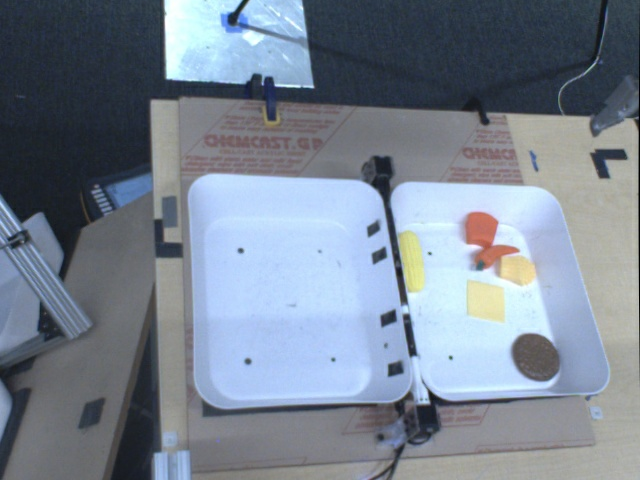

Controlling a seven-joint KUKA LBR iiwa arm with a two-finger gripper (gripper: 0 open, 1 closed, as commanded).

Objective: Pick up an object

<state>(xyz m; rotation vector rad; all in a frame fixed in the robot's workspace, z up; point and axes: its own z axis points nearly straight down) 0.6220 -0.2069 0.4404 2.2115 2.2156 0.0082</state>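
- A slanted grey metal piece at the far right edge looks like the gripper [615,105]. It sits above the bench, well apart from both bins, and nothing shows in its grasp. Too little of it is visible to tell whether it is open or closed.
- The right bin [575,268] is the nearer of the two to it, and it holds all the loose objects.
- An orange-red piece [480,227] lies toward the far side of that bin. A smaller orange piece [496,255] is just on its near side, touching or almost touching a yellow-orange wedge [518,269] to its right.
- A pale yellow square slice [487,301] lies flat near the bin's middle.
- A brown round disc [536,356] rests in the near right corner.
- A yellow corn cob [410,260] lies lengthwise along the bin's left wall.
- The left bin [200,268] sits beside the right one, and small black clips [380,256] line the seam between them.
- Both bins rest on a cardboard sheet [300,133] printed with red lettering, with a yellow clamp [270,108] at its far edge.
- A shiny foil sheet [200,38] lies on the dark floor beyond the bench.
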